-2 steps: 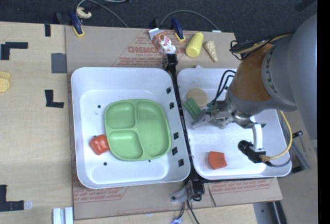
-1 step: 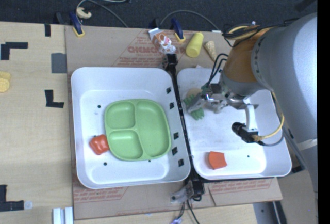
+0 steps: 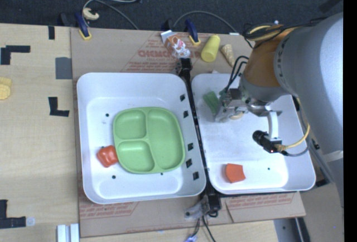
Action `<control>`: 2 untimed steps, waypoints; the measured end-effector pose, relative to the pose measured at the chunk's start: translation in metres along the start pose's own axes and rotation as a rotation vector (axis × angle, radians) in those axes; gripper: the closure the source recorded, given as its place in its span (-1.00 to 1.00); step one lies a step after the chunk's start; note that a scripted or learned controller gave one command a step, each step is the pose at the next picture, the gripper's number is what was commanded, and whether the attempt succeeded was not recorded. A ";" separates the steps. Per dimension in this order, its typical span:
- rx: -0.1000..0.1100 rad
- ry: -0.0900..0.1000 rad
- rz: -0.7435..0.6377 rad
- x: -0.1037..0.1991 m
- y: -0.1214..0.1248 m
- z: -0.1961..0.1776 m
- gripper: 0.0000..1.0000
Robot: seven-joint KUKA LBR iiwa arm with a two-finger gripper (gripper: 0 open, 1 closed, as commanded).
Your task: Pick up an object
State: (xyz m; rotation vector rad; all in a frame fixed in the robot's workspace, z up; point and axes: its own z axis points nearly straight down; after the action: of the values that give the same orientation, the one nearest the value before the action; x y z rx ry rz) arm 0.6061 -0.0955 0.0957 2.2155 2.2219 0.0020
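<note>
The arm [image 3: 301, 62] reached in from the right over the right bin [image 3: 295, 179], grey body with the orange band above the wrist. The gripper [image 3: 226, 110] was low in the upper-left part of that bin, just beside a small green object [image 3: 211, 101] lying against the bin floor near the divider between the bins. Whether the pincer was released or clenched could not be told; the wrist hardware covered it, and nothing was seen held in it. A pale, roundish item [image 3: 238, 115] lay right at the gripper's side, partly hidden, identity unclear. An orange block [image 3: 235, 173] sat in the lower part of the right bin, well apart from the gripper. The left bin [image 3: 89, 124] held a green divided plate [image 3: 149, 139] with three compartments, near its centre, and a small red-orange object [image 3: 107, 155] touching or just beside the plate's lower-left edge. On the cardboard behind the bins lay a yellow cylinder [image 3: 210, 48], a small red-and-white packet [image 3: 175, 43] and a tan stick-like piece [image 3: 228, 54]. Two blue clamps [image 3: 83, 27] held the cardboard's far edge.
</note>
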 end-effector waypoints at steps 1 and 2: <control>0.006 0.002 0.003 -0.020 -0.057 -0.001 1.00; 0.006 0.002 0.002 -0.020 -0.057 -0.002 -1.00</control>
State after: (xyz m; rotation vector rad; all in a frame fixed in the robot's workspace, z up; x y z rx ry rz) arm 0.5489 -0.1153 0.0971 2.2220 2.2236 -0.0021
